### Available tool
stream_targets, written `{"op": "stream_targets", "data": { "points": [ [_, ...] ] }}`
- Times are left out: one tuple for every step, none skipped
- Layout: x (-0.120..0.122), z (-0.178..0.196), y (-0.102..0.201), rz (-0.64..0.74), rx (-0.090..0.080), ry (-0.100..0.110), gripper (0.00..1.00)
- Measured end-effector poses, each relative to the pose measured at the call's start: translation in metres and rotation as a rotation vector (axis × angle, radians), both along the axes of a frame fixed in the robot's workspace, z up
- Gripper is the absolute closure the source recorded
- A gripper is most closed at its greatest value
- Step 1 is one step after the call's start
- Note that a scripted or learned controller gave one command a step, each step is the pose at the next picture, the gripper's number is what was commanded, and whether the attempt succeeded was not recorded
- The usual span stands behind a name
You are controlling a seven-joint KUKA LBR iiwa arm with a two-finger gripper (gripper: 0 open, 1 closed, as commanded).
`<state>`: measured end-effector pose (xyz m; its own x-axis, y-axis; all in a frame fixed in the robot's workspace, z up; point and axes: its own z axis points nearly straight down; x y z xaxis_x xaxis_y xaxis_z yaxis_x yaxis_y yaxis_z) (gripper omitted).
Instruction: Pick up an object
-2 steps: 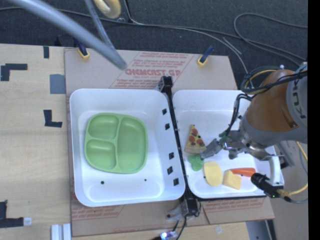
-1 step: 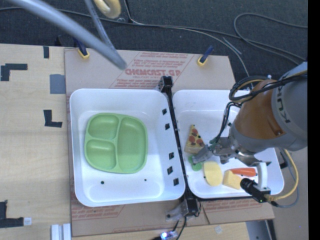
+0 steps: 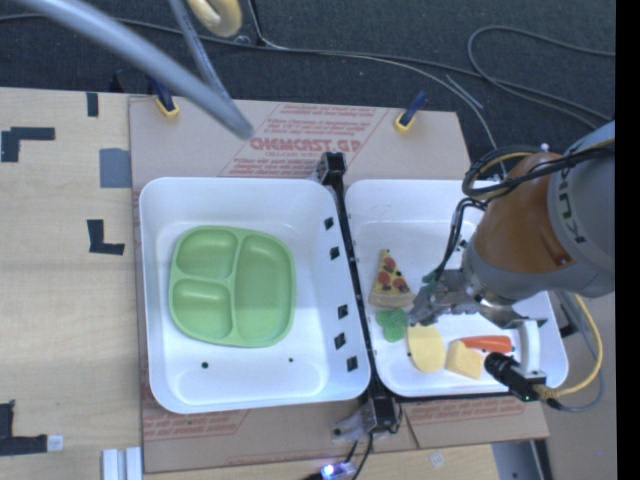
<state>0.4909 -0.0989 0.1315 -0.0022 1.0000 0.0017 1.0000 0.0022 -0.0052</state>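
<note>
I have the gripper (image 3: 425,306) low in the right bin (image 3: 400,203), hanging over the toy food; I cannot tell its state. Just beside it lie a pizza slice (image 3: 389,280), a green piece (image 3: 393,323) and a yellow piece (image 3: 425,349). They look light, rigid and slick; I'd take the pizza slice across its narrow sides.

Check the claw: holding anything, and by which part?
Cannot tell. The claw sits low in the right bin, by the pizza slice and green piece.
</note>
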Motion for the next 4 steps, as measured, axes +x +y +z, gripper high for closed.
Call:
{"op": "stream_targets", "data": {
  "points": [
    [0.002,0.043,-0.004,-0.001,-0.002,-0.007,1.00],
    [0.008,0.103,-0.009,-0.001,-0.003,-0.010,1.00],
    [0.008,0.105,-0.009,-0.002,-0.002,-0.004,1.00],
    [0.016,0.097,0.044,0.004,-0.001,-0.003,1.00]
  ]
}}
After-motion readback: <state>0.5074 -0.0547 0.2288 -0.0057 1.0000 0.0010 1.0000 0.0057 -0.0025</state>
